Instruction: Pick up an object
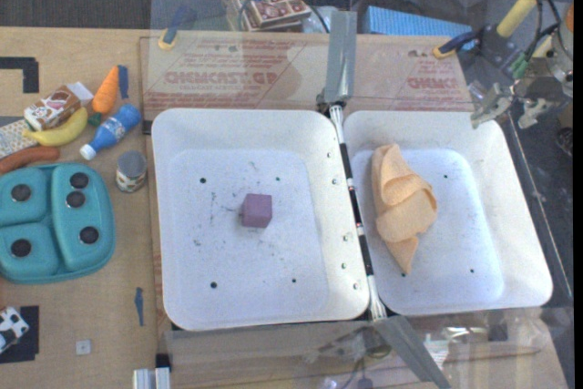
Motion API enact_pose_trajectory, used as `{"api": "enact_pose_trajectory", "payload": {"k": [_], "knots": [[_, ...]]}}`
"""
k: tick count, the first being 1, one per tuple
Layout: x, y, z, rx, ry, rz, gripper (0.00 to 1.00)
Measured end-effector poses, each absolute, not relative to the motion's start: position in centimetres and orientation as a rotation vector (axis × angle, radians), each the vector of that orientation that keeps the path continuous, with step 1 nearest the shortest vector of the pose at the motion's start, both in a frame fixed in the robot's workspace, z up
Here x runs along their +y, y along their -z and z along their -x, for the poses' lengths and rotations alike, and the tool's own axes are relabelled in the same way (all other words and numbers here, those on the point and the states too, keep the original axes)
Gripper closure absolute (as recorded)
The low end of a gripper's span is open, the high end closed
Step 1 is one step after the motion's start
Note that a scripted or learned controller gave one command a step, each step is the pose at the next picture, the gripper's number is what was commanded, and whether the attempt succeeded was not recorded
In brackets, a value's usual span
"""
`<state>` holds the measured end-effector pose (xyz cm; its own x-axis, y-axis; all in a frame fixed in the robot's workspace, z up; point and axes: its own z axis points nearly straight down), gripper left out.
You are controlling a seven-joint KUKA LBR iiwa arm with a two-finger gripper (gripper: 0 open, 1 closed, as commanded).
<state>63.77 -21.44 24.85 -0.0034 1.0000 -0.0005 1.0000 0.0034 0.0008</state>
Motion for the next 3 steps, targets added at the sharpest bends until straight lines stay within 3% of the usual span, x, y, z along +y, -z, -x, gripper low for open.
{"api": "enact_pose_trajectory", "payload": {"k": [1,2,3], "knots": [[-14.5,-11.8,-61.0,2.263,0.000,-2.178,0.00],[-13.2,-9.2,-58.4,2.375,-0.014,-2.035,0.00],[-10.7,-9.2,-54.1,2.430,-0.014,-1.967,0.00]]}}
